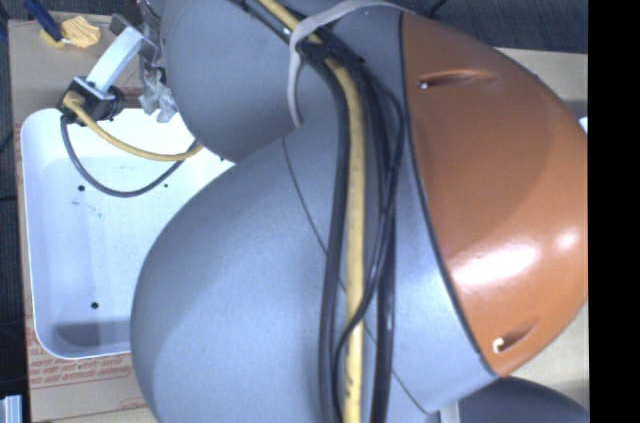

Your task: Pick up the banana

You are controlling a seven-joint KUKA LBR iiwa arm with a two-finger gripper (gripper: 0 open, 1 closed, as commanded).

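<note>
Grey arm (pixel 300 241) casing looms over the white bin (pixel 60 241), hiding most of it. Where the banana lies, I cannot tell, nor the gripper's state. Judging by this, it is mid-reach; next it must find the fruit.

A white bin (pixel 45 241) sits left; a blue-handled tool (pixel 60 26) lies beyond it.
</note>
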